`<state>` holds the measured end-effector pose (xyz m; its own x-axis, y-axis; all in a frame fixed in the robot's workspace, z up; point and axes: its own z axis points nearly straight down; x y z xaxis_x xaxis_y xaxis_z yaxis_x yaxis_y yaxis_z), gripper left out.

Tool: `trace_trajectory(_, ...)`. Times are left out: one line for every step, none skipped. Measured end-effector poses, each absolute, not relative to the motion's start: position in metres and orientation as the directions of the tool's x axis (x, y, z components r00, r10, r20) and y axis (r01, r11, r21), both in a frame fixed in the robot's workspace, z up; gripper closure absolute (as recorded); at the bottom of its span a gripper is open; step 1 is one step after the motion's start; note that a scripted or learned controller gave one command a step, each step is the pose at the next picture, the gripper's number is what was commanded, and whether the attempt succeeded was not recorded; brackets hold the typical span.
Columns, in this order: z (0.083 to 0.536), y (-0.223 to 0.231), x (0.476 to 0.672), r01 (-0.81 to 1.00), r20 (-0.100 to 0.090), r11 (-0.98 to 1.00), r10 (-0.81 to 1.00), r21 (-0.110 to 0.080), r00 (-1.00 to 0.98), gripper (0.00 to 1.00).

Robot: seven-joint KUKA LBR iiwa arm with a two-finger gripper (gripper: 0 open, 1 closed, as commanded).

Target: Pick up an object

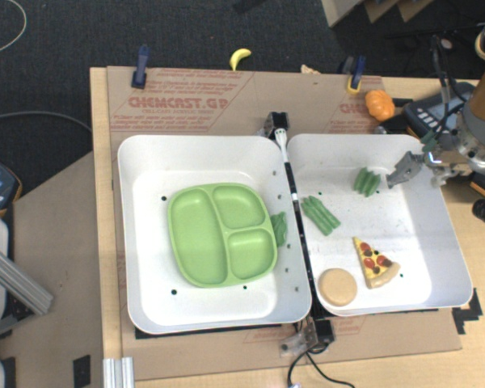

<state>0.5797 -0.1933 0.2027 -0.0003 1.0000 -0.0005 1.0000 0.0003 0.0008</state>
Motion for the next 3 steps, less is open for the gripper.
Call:
trace_trajectory(0.081,-0.185,0.514,1.000,0.003,-0.003,1.000,-0.006,0.003,0.00)
trace_trajectory(0.085,-0.220,0.482,1.000,0.013,0.004,1.000,-0.001,-0.004,0.00)
trace_trajectory(0.095,-0.221,0.483,1.000,0.004,0.003,1.000,0.002,-0.003,1.00)
